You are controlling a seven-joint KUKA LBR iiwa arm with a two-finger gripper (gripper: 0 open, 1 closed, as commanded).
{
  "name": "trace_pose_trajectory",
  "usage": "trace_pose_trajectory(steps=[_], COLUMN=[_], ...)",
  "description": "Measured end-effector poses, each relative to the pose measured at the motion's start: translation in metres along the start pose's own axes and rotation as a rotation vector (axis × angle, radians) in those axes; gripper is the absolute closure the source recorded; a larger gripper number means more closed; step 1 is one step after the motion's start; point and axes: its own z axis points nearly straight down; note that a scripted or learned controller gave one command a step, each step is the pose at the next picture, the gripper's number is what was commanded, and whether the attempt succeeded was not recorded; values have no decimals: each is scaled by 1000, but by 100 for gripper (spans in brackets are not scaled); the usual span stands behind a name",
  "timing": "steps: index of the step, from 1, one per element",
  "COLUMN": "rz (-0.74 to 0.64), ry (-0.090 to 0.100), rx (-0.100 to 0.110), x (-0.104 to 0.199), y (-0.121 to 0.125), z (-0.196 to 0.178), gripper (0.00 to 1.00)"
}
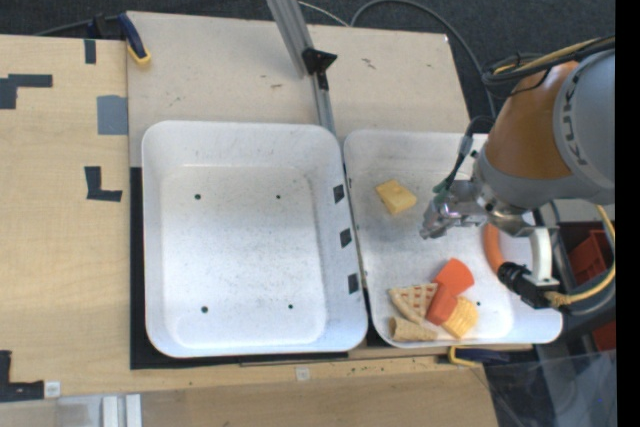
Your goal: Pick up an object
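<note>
One gripper [437,221] hovers near the yellow block [396,197]; its opening cannot be told

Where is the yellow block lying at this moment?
The yellow block lies in the right bin, upper middle, just left of the gripper.

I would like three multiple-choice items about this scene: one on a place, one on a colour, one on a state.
1. Where is the yellow block?
A. right bin
B. left bin
C. on the bench

2. What colour is the piece beside the waffle wedge?
A. blue
B. orange
C. green

3. How does the gripper stand to the yellow block?
A. clamped on it
B. apart from it
C. under it

Answers:
1 A, it lies inside the right bin.
2 B, it looks orange-red.
3 B, bare bin floor separates them.
</note>
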Motion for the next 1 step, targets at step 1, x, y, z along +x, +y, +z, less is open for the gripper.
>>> trace_pose_trajectory(steps=[1], rz=[1], ry=[0], rx=[0], x=[-3], y=[-9], z=[-51], gripper=[100])
